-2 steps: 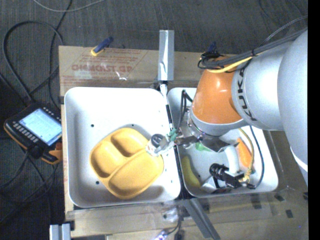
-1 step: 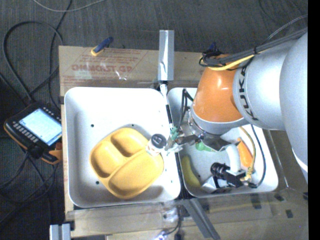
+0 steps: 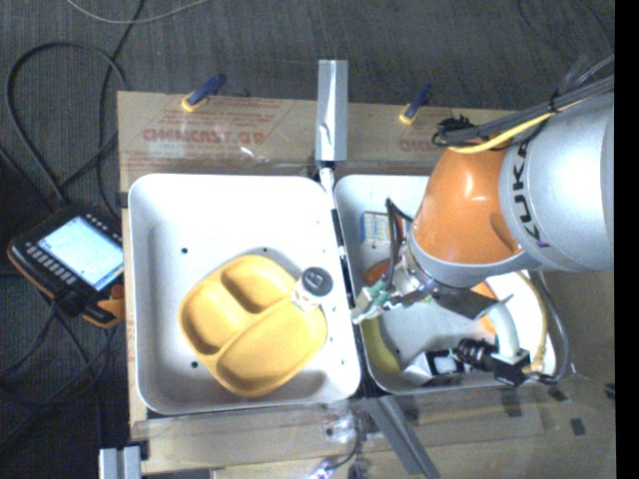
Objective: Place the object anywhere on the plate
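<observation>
A yellow divided plate (image 3: 250,325) lies in the left bin (image 3: 170,208), towards its front right. A small white object with a dark round cap (image 3: 314,285) rests at the plate's right rim, partly over the plate. My gripper (image 3: 371,301) hangs under the orange wrist above the divider between the bins, just right of that object and apart from it. Nothing shows between its tips, and the wrist hides much of it.
The right bin (image 3: 351,200) holds a pale printed card (image 3: 374,230) at the back, orange pieces (image 3: 377,267) under the arm and a yellow-green item (image 3: 373,339) at the front left. The arm covers most of that bin. A handheld controller (image 3: 72,257) lies left of the bench.
</observation>
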Controlling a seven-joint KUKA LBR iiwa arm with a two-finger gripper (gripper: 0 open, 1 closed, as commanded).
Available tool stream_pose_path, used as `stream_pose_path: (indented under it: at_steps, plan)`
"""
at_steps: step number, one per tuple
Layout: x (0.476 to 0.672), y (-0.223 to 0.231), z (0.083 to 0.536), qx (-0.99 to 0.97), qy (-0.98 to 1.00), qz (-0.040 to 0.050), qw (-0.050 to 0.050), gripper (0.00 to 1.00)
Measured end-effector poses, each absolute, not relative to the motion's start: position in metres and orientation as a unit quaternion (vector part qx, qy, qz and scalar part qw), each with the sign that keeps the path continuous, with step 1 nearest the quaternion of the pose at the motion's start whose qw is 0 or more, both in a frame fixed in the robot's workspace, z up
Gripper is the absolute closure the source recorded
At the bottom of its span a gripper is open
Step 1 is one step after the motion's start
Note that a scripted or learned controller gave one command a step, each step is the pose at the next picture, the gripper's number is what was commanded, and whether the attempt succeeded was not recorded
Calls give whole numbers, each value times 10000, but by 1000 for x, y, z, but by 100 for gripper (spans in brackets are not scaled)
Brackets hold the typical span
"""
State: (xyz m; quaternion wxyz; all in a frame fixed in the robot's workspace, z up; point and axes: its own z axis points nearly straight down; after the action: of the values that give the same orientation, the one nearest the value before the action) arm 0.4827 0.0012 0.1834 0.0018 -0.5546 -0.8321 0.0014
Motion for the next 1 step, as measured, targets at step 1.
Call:
stream_pose_path:
  at_steps: [1]
  plan:
    - [499, -32, 234, -5269, -8499, 5, 5, 100]
